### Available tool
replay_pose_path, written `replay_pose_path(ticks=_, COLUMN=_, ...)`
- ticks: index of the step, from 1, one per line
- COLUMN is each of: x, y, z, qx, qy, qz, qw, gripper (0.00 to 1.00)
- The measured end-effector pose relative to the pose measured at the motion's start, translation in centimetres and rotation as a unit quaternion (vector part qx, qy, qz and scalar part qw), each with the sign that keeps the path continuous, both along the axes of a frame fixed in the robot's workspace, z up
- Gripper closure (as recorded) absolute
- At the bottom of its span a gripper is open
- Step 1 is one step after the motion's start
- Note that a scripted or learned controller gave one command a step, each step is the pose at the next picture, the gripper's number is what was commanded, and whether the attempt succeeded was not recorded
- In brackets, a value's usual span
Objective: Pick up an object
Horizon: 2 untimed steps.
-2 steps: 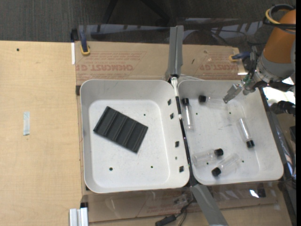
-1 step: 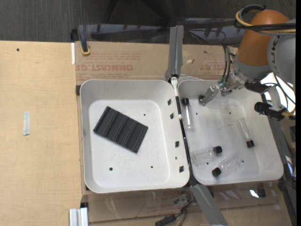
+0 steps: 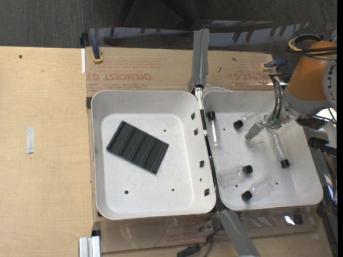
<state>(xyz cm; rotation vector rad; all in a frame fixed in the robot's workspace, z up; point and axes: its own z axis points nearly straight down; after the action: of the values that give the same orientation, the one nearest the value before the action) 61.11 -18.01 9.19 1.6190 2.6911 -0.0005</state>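
While the left bin [image 3: 102, 143] holds a dark ribbed panel [image 3: 138, 146] lying flat and askew near its middle, the right bin [image 3: 316, 194] holds several clear tubes with black caps. One tube [image 3: 213, 128] lies along that bin's left wall, two [image 3: 236, 173] [image 3: 255, 189] lie near its front edge, and one [image 3: 280, 151] lies right of centre. The gripper [image 3: 255, 131] hangs over the bin's upper middle; whether its fingers are wide or closed, I cannot tell.

Hand [image 3: 256, 130] above right bin [image 3: 300, 199] of vials [image 3: 280, 150].

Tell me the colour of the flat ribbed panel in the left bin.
Dark grey, nearly black; the panel shows in the camera view.
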Motion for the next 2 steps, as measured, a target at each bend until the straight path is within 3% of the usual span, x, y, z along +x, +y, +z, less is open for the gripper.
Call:
replay_pose_path(ticks=1, x=0.04, y=-0.12, z=0.99, qx=0.0, qy=-0.001, qz=-0.002, qw=1.0, gripper=1.0)
replay_pose_path(ticks=2, x=0.04, y=-0.11, z=0.98, qx=0.0, qy=-0.001, qz=-0.002, qw=1.0, gripper=0.0)
